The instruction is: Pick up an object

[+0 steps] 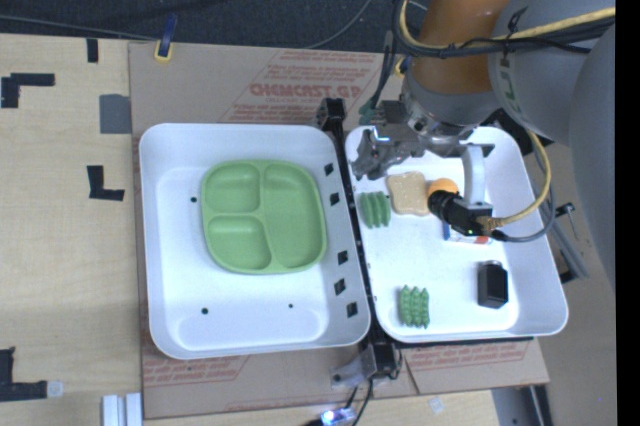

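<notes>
Jaw state impossible to tell, gripper (385,152) low over right bin (535,304) beside toast (407,193).

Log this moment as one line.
tool: above right white bin, near tan bread slice | holding: nothing seen | green divided plate: left bin

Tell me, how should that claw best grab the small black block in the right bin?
Probably from straight above, fingers closing across the black block's narrower width. It lies flat with bare bin floor all round, so both long sides look reachable.
</notes>
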`<state>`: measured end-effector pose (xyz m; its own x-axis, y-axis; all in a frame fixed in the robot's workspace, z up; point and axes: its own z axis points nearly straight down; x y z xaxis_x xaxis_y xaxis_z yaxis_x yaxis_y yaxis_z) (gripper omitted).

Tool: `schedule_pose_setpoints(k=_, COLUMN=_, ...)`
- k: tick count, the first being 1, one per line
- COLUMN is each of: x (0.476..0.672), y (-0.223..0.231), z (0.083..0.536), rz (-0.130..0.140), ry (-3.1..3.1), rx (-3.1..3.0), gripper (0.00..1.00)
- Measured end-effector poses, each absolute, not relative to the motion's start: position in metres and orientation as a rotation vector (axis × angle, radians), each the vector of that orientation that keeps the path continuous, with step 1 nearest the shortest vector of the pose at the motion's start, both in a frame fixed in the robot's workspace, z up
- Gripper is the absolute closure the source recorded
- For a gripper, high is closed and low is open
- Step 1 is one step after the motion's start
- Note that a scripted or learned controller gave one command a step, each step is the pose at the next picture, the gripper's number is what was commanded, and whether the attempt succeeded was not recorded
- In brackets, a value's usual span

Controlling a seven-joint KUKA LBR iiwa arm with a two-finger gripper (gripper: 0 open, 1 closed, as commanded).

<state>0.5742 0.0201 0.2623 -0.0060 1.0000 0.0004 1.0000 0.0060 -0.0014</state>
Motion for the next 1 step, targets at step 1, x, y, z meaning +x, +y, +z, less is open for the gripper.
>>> schedule_pose_setpoints(k=1, x=0.5806, y=0.0711, z=0.2526, rz=0.002, ry=-2.227, rx=-2.214, gripper=1.00)
